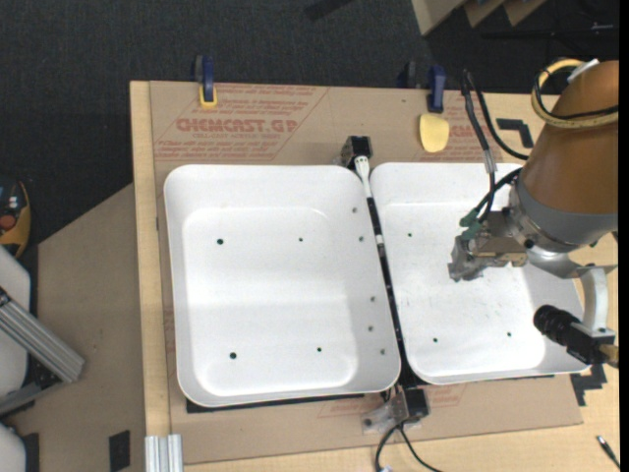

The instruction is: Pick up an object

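Tool (470,262) hangs over the right bin (432,347), whether apart or together I cannot tell, with no object visible beneath it or in the left bin (197,264), leaving the pick without a discernible direction.

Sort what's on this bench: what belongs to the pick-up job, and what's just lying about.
Job:
gripper, low over the right bin
right bin
left bin

Lying about:
yellow piece on the board behind the bins
blue clamps at the board's back edge
black clip between the bins
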`<action>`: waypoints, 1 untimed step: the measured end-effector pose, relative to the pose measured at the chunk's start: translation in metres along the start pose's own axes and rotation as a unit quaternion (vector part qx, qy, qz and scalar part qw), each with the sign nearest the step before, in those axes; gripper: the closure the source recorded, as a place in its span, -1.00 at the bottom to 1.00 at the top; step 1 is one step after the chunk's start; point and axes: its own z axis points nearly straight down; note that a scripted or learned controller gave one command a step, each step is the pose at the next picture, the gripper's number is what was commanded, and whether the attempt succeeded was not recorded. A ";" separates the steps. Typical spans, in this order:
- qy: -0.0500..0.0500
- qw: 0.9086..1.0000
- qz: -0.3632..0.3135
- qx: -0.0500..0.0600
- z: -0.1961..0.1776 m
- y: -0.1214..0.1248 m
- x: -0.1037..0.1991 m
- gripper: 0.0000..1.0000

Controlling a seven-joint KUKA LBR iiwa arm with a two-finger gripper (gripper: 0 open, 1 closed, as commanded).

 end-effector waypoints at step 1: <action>-0.001 1.000 -0.001 -0.010 -0.120 0.002 0.051 1.00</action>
